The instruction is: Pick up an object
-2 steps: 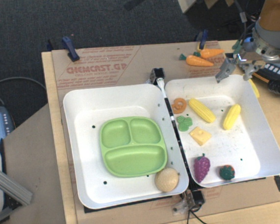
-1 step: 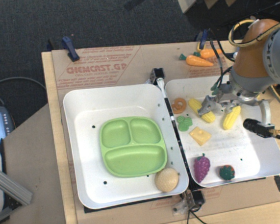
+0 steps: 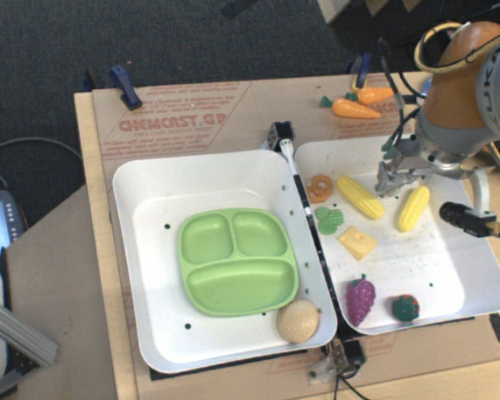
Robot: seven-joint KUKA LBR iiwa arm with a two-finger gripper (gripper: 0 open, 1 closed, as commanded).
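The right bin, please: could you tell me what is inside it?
The right bin holds two corn cobs, cheese, grapes, a strawberry, a green piece and an orange ring. The gripper covers part.

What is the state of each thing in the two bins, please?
Green plate: flat, nothing on it.
Round bun: beside the plate, left bin.
Two corn cobs: lying in the right bin.
Cheese: lying flat.
Grapes: lying loose.
Gripper: low between the cobs.

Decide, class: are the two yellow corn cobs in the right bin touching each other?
Apart. The camera view shows bare white bin floor between the left corn cob and the right corn cob; the gripper hangs over that gap.
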